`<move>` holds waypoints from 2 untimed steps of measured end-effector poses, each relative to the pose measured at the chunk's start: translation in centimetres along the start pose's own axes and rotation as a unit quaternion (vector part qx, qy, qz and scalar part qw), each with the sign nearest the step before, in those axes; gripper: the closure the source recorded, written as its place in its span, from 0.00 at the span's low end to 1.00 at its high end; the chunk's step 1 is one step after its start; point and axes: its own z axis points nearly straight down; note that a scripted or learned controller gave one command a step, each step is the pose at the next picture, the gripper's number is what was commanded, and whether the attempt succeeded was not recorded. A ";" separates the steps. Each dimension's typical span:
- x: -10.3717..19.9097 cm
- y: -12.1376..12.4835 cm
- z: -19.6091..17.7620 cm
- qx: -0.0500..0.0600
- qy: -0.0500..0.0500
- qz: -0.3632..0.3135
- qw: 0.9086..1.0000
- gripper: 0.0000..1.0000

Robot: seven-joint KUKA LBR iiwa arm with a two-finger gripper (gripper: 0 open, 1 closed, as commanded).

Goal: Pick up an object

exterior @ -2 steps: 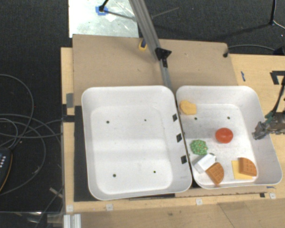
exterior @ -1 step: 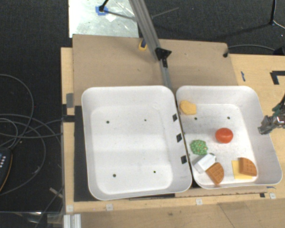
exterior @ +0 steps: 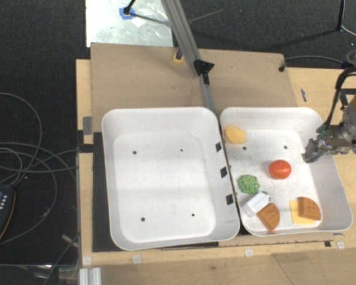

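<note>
Nearest the camera, along the front wall of the right-hand white bin (exterior: 335, 215), lie three pieces close together: a small white block (exterior: 255, 203), a brown wedge like a bread crust (exterior: 269, 216) touching it, and, a little to the right, a yellow slab with a brown waffle-like piece on top (exterior: 305, 210). Behind them sit a green knobbly lump (exterior: 248, 183), a round red tomato-like ball (exterior: 279, 169) near the bin's middle, and a pale yellow rounded lump (exterior: 235, 135) at the back left corner. The left-hand white bin (exterior: 110, 159) carries nothing to grasp.

The gripper (exterior: 311, 151) hangs over the right bin's right wall, beside the red ball but apart from it; whether it is released or clenched I cannot tell, and nothing is seen in it.

Risks, as I judge them: the red ball is the closest target, but it is round and may roll off if touched off-centre. A descent from the present spot could strike the bin's sloped wall. Going for the front cluster instead risks catching two touching pieces, or nudging one against the front wall.
</note>
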 end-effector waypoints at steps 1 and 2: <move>5.2 2.5 -0.9 -0.001 0.000 -0.001 1.000 1.00; 9.8 4.4 0.3 0.000 0.000 0.000 1.000 1.00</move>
